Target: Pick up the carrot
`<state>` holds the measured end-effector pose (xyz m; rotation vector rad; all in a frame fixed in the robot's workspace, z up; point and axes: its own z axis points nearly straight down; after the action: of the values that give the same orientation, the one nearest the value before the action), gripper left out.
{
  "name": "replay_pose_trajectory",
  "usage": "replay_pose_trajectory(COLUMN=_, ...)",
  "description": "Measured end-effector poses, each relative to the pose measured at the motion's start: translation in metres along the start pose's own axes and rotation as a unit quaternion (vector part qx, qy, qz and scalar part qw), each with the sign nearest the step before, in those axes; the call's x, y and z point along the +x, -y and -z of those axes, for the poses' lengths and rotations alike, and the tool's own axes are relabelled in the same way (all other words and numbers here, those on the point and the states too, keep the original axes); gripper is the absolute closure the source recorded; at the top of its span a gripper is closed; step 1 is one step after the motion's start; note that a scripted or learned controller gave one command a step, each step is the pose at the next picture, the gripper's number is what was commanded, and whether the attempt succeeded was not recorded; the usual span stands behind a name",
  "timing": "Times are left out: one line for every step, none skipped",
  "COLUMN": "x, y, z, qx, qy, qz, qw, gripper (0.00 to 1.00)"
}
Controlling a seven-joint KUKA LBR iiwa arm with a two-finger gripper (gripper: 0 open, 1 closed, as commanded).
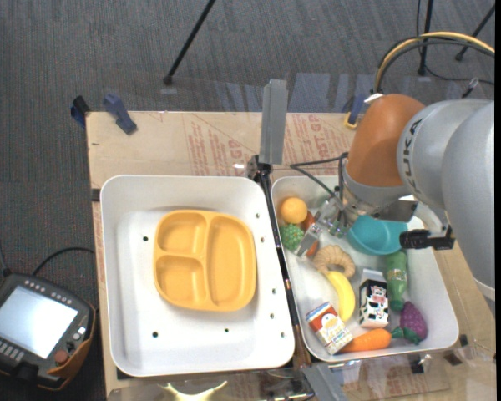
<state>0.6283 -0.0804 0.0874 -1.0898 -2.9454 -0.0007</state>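
The carrot (369,340) lies at about six o'clock in the right bin (445,307), well apart from the gripper (324,225) near ten o'clock, whose jaws look slightly spread and empty, so it should travel there before descending.

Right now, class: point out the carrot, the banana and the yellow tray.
carrot (369,340), camera view, middle of its orange body
banana (343,294), camera view, mid-curve
yellow tray (230,267), camera view, large right compartment
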Motion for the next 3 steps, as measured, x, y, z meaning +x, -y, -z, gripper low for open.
replay_pose_trajectory(x=0.056, y=0.054, z=-0.001, qx=0.001, qy=-0.001, qz=-0.096, qw=0.9953, gripper=0.00)
replay_pose_trajectory(x=0.056, y=0.052, z=0.009, qx=0.001, qy=-0.001, qz=-0.092, qw=0.9958, gripper=1.00)
replay_pose_trajectory(x=0.050, y=0.090, z=0.105, qx=-0.001, qy=0.002, qz=-0.186, qw=0.9825, gripper=1.00)
